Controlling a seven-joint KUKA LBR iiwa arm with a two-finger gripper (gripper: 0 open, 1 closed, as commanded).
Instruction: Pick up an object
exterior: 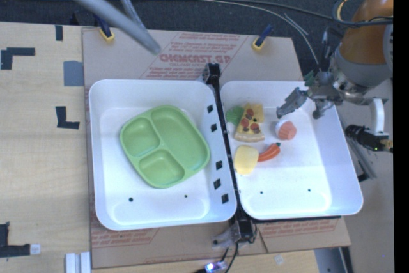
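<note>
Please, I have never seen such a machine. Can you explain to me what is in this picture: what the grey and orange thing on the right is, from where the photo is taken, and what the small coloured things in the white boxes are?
The photo is taken by one fixed camera above a bench, looking down at a slant. The grey and orange thing is a robot arm reaching in from the right. At its end is a gripper with two fingers, spread open above the right bin and holding nothing.

In the right bin lie toy foods: a pizza slice, a green piece, a yellow piece, a carrot and a reddish round piece, which is nearest the gripper. The left bin holds a green divided plate.
</note>
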